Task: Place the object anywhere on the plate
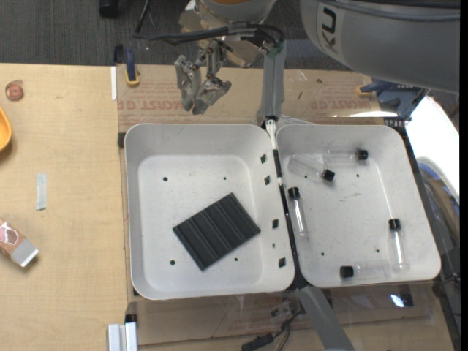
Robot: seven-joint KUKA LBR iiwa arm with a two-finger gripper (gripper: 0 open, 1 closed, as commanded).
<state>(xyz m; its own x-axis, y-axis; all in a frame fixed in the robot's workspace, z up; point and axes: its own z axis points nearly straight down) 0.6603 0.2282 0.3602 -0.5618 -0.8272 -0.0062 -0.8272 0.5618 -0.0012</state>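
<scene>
**Arm parked up top, tubes sitting in the right bin**

The metal two-finger gripper point(201, 86) hangs above the cardboard behind the bins, and I can't tell how its claw is set. The dark ribbed rectangular plate point(216, 230) lies diagonally in the left white bin point(146, 196). Clear plastic tubes with black caps are scattered in the right white bin point(420, 225); one tube point(296, 209) lies by the divider, long axis front-to-back, cap pointing away.

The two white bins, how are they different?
The left bin holds one dark ribbed plate, lying flat and turned at an angle. The right bin holds several clear tubes with black caps, scattered near its edges. The gripper hangs beyond the left bin's far edge, away from the right bin. Both bins are shallow, white and alike in shape.
</scene>
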